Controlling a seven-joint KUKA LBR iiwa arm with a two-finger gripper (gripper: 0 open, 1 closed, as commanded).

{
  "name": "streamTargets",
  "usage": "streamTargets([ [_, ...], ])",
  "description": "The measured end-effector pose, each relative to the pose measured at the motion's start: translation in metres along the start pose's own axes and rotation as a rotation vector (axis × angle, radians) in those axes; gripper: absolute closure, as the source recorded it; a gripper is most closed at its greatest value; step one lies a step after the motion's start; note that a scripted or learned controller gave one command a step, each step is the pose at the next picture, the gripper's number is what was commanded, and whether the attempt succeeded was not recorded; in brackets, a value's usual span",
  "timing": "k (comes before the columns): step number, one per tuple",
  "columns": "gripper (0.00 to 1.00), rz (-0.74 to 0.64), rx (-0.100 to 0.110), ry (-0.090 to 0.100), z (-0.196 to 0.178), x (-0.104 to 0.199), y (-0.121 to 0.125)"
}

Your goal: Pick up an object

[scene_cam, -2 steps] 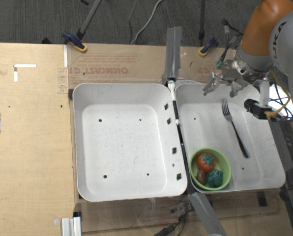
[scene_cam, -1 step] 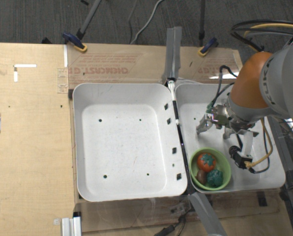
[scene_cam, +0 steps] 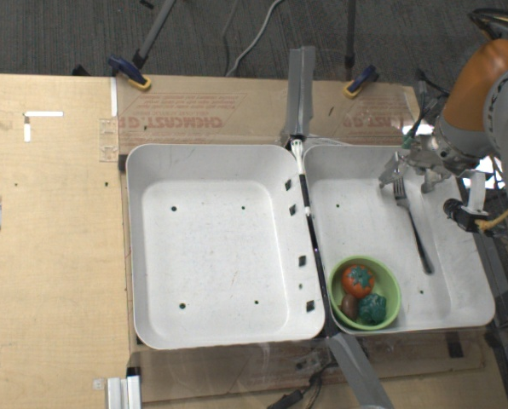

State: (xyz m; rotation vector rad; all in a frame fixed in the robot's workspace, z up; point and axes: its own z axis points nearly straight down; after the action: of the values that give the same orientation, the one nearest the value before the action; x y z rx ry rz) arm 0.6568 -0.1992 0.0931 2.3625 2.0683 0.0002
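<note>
Nearest, a green bowl [scene_cam: 366,293] sits in the right bin's [scene_cam: 458,309] front-left corner w/ an orange-red ball [scene_cam: 357,277] and a teal one [scene_cam: 373,308] inside. Farther back, a fork [scene_cam: 412,221] lies on the bin floor, tines toward the end effector [scene_cam: 418,165] at the bin's far right; can't tell its grip state. Left bin [scene_cam: 216,245] beside it, both on the tabletop [scene_cam: 49,228].
</note>
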Motion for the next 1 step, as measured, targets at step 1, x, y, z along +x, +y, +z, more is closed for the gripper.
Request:
streamTargets([
  [1, 0.00, -0.033, 0.001, 0.000, 0.0004, 0.0153, -0.0318],
])
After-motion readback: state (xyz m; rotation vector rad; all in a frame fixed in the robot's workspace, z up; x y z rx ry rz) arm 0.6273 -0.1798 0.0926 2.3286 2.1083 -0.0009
